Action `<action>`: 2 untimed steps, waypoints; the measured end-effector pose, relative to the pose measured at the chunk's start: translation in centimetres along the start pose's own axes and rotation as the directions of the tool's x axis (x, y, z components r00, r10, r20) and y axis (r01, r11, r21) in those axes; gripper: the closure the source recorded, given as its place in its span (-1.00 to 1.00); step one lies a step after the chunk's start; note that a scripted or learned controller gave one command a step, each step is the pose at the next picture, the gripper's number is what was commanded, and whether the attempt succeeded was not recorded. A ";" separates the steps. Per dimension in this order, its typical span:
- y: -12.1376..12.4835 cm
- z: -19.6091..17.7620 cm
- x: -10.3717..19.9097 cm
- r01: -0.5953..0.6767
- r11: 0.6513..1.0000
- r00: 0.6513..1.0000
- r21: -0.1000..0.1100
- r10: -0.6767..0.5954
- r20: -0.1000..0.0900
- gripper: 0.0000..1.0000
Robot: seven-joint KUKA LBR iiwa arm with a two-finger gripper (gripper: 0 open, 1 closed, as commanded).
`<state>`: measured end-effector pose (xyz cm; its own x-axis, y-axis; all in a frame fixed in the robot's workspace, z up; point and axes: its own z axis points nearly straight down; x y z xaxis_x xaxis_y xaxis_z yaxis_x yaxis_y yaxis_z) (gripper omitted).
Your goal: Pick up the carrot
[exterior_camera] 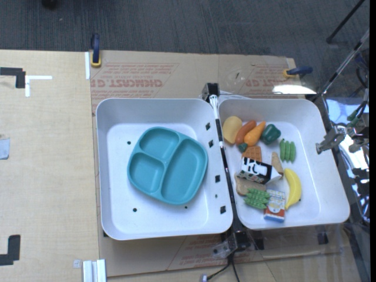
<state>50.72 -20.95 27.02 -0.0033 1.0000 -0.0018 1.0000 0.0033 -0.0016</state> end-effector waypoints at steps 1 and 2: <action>2.9 15.5 7.4 -0.159 0.987 0.987 0.004 0.159 -0.002 -1.00; 8.5 17.2 8.3 -0.384 0.923 0.923 -0.009 0.384 -0.004 -1.00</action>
<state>59.17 -12.62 9.84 0.3809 0.9246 0.0014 0.9246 -0.3809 0.0081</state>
